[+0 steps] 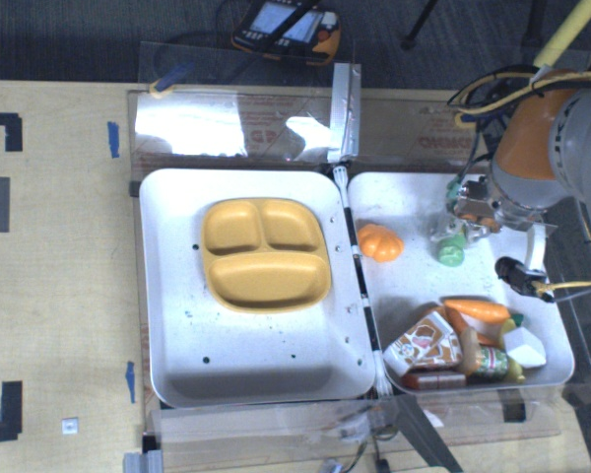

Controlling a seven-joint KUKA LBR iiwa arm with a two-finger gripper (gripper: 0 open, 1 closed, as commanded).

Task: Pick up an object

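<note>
A yellow three-compartment plastic tray point(266, 254) lies in the left white bin point(167, 294). In the right white bin point(414, 190), the tool point(460, 227) hangs over a small green object point(450, 253), with a small orange pumpkin-shaped toy point(379, 243) near.

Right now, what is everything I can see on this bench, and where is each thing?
white bins: two, side by side on the bench.
divided plate: one, yellow, middle of the left bin.
small round fruit: one, orange, right bin by the divider.
green object: one, right bin, under the tool.
carrot: one, orange, on the pile at the right bin's near end.
packets: several, mixed colours, same pile.
handheld controller: one, black, floor beyond the bins.
arm: one, grey with orange band, right.
tool: one, over the right bin.
</note>
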